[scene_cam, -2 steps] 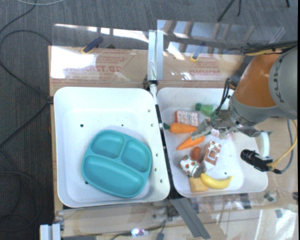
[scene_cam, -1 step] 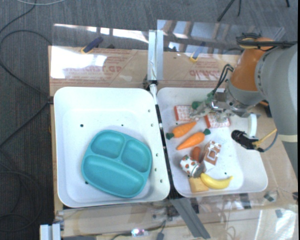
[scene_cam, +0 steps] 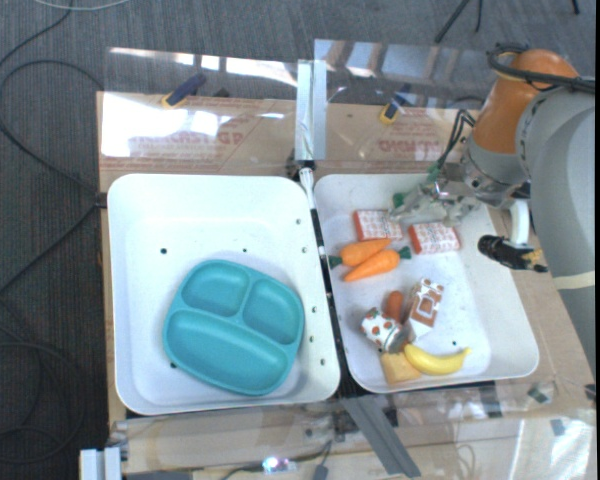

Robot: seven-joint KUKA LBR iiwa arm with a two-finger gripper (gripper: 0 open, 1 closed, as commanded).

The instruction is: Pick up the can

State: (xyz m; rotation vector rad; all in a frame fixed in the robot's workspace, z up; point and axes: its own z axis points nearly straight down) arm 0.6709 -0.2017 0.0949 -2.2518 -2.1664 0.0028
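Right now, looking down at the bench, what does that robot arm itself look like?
The arm is a thick, rounded tube in smooth grey, with a bright orange band above the wrist. Dark cables run alongside the wrist. At its tip sits a small metal claw, silvery grey with greenish bits, much thinner than the arm.

Two white bins (scene_cam: 130,268). The left one holds a teal divided plate (scene_cam: 235,325). The right holds two orange carrots (scene_cam: 372,258), red-and-white patterned packets (scene_cam: 433,237), a yellow banana (scene_cam: 435,359) and a red-and-white spotted can (scene_cam: 382,328).
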